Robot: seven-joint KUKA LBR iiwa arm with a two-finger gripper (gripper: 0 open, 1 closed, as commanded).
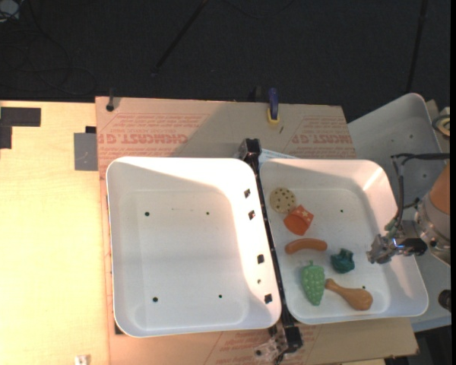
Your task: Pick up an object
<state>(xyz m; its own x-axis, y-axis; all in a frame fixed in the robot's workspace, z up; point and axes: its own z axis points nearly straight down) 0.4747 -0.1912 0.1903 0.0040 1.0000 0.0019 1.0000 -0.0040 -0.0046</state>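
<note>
Two shallow white bins sit side by side on a sheet of brown cardboard [213,131] that covers part of a pale wooden bench [38,234]. The left bin [129,310] has small dark holes in its floor. The right bin [365,175] holds six small objects, grouped in its left and middle parts. Nearest the divider, toward the far side, lies a round tan cookie [282,198] with dark spots. Just below it sits an orange block [298,220], and below that an orange-brown sausage [305,245] lies crosswise. A green bunch of grapes [313,282] rests nearer the front edge, with a tan drumstick [350,295] just beside it to the right, pointing toward the front right corner. A small dark teal object [343,261] lies between the sausage and the drumstick; its shape is too small to identify.

The gripper [381,251] enters from the right, over the right side of the right bin, close to the teal object but apart from it. Whether its fingers are apart or together cannot be told at this size, and nothing is seen held by them. Part of the arm [441,204], with its orange band, shows at the right edge. Black clips [250,149] join the bins along their shared rim.
</note>
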